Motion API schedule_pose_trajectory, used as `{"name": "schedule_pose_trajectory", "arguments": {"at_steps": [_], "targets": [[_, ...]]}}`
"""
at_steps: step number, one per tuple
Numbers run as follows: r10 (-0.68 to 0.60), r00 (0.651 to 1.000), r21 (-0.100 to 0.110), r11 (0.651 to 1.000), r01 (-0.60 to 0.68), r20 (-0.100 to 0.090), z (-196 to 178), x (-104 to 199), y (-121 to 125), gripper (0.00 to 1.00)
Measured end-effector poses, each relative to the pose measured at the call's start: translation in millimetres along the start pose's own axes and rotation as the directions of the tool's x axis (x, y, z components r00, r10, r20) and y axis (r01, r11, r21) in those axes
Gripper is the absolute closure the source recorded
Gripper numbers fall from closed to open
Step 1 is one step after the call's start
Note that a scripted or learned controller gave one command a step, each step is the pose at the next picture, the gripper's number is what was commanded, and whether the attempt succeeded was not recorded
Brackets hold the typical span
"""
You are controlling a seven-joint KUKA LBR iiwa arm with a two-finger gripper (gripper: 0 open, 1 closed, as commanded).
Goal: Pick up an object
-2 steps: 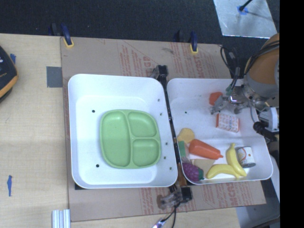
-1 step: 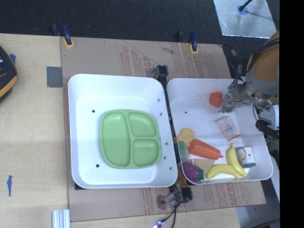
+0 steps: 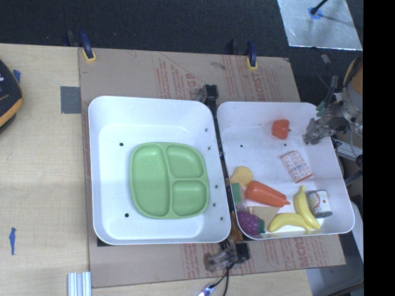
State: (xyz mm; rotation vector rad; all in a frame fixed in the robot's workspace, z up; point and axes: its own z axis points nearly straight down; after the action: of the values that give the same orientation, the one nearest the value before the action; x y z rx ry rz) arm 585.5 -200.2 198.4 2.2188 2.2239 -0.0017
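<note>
The right bin [image 3: 247,119] holds a small red pepper-like toy [image 3: 281,128], a pink-patterned packet [image 3: 294,165], an orange carrot [image 3: 265,193], two yellow bananas [image 3: 296,216], a small can [image 3: 320,203], a yellow piece [image 3: 241,176] and purple grapes [image 3: 249,222]. My gripper [image 3: 316,130] hangs at the bin's right rim, to the right of the red toy. Nothing shows between its fingers.
The left bin [image 3: 108,119] carries a green divided plate [image 3: 168,179]. Brown cardboard lies under both bins, held by clamps at the back. A dark orange-edged device [image 3: 7,94] sits at the far left of the bench.
</note>
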Motion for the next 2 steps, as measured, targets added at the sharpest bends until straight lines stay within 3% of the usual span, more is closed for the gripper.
{"name": "schedule_pose_trajectory", "arguments": {"at_steps": [1,2], "targets": [[-0.002,1.000,0.000,1.000,0.002,-0.001,-48,48,71,1.00],[0.000,1.000,0.004,1.000,0.000,-0.001,-19,-13,67,1.00]]}}
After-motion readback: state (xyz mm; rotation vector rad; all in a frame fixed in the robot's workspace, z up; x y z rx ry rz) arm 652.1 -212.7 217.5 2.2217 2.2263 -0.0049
